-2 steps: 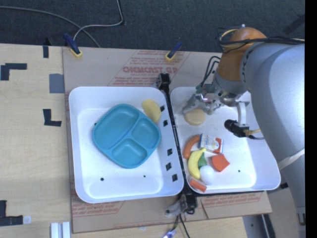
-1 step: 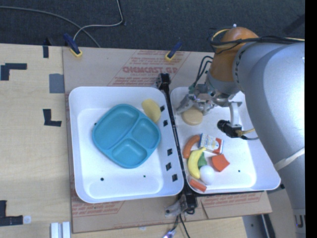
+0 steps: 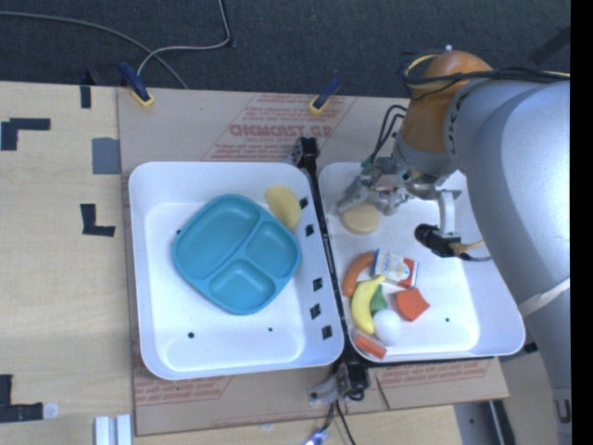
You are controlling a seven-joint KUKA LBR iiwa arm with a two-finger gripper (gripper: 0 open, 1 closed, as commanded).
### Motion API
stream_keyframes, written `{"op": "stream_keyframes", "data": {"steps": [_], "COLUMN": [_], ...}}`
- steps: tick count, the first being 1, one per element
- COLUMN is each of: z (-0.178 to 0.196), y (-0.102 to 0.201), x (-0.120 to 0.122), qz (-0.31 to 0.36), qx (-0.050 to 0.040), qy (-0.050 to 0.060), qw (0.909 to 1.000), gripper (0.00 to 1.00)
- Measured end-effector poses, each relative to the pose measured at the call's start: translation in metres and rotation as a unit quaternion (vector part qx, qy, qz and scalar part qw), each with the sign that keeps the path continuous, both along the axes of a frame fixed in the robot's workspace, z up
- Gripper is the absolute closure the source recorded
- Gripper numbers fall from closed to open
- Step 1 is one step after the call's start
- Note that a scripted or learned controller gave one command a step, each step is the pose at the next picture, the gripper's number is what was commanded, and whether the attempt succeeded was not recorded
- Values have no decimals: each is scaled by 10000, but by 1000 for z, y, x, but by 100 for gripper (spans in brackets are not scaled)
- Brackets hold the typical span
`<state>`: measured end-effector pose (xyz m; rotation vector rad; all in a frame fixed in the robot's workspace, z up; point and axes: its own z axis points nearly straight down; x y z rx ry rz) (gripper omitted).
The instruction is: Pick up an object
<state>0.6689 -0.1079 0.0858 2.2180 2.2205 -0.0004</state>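
My gripper (image 3: 373, 198) hangs at the back of the right bin (image 3: 482, 327), open, with its fingers spread just above and behind a tan bread roll (image 3: 361, 220). Nothing sits between the fingers. Closer to the front of this bin lie an orange carrot (image 3: 356, 271), a yellow banana (image 3: 365, 304), a white egg (image 3: 388, 327), a small white carton (image 3: 397, 268), an orange-red block (image 3: 413, 303) and a red piece (image 3: 370, 346) by the front wall.
The left bin (image 3: 153, 248) holds a blue divided plate (image 3: 237, 253) and a yellow lemon-like toy (image 3: 283, 206) by the divider. A black clip strip (image 3: 320, 248) runs between the bins. The grey arm (image 3: 519, 174) covers the right bin's far right side.
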Motion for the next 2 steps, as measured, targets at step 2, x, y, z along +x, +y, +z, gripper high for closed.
{"op": "stream_keyframes", "data": {"steps": [2], "z": [1], "y": [8], "x": [-109], "qz": [0], "qx": [-1], "qy": [-25], "qw": [10000], "gripper": [0]}}
